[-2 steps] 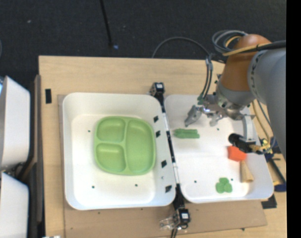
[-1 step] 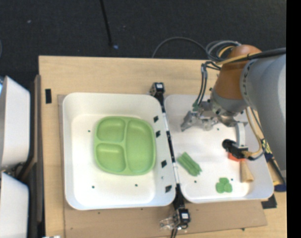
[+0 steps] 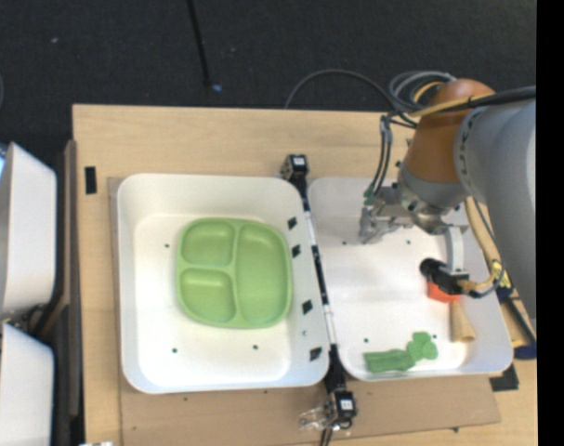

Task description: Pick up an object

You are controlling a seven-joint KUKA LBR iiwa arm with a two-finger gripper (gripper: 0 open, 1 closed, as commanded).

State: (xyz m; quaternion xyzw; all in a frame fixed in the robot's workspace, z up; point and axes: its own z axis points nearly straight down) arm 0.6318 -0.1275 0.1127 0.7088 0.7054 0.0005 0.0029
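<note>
While the gripper [image 3: 372, 224] hangs over the far part of the right bin [image 3: 384, 291], near that bin's left wall, whether it is released or clenched cannot be told from this angle. Well apart from it, against the bin's near wall, lies a long, lumpy green object [image 3: 400, 356]. Toward the bin's right side sit a small orange piece [image 3: 441, 294] and, just nearer, a tan block [image 3: 461, 323]. The left bin [image 3: 151, 342] holds a green plate [image 3: 235, 272] with three compartments, lying flat near its middle.
</note>
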